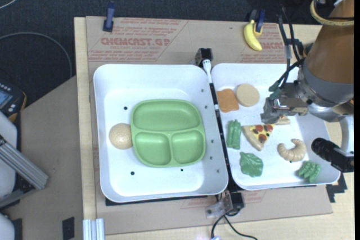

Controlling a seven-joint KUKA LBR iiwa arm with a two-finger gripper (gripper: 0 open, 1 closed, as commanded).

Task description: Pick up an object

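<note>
Gripper (pixel 275 113) is seen low over the right bin (pixel 281 180), just above the pizza slice (pixel 258 134); finger opening cannot be told from this angle, and nothing is seen held. Contact with the slice cannot be confirmed either.

Likely target is judged to be the pizza slice, lying mid-bin just below the gripper. Close neighbours are noted: croissant (pixel 292 149) to its right, green pod (pixel 233 134) to its left, leafy green piece (pixel 251 164) below, round cracker (pixel 247 94) and orange slice (pixel 227 100) above.

Risks, as judged: the flat slice could be slid or pushed aside rather than clamped; a neighbour could be nudged or caught instead; a descent off-centre could close on nothing.

Further out, the left bin (pixel 112 166) carries a green divided tray (pixel 168 132) and a tan ball (pixel 120 135) touching its left edge. A banana (pixel 252 36) lies on the tabletop (pixel 140 36) behind the bins.
</note>
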